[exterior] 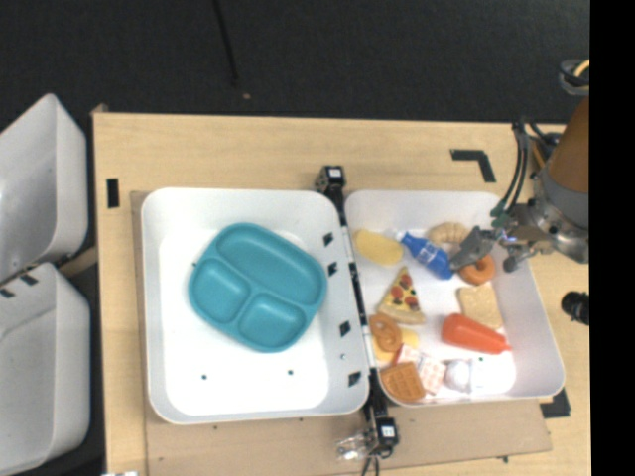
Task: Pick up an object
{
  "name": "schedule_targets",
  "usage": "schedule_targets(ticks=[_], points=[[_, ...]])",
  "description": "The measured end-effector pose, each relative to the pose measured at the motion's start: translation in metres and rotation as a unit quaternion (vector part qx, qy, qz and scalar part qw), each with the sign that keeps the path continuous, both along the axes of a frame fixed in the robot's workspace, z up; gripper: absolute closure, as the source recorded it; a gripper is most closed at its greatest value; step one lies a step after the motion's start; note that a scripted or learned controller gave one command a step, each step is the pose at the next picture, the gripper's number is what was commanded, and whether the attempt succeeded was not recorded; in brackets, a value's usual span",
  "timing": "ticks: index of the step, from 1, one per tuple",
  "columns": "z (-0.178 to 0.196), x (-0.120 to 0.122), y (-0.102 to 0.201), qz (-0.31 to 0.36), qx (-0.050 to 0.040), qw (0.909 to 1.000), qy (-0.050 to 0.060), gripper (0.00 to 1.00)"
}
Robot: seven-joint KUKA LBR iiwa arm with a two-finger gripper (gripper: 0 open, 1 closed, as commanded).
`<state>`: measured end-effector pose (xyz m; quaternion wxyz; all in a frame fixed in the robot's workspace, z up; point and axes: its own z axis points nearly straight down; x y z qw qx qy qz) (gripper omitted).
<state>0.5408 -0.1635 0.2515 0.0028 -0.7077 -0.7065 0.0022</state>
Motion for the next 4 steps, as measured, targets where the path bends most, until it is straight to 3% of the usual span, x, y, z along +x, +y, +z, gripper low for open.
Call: schedule_targets(ticks=[1, 2, 4], points=[[0.003, 0.002, 0.000, 0.001, -0.0008, 1.0000, -0.003, 0.00], [-0.059, 0.006, -0.003, 0.001, -0.0005, 1.0000, -0.001, 0.00], [-0.149, 0.003, -0.010, -0.001, -0.0018, 1.0000, -0.005, 0.00]])
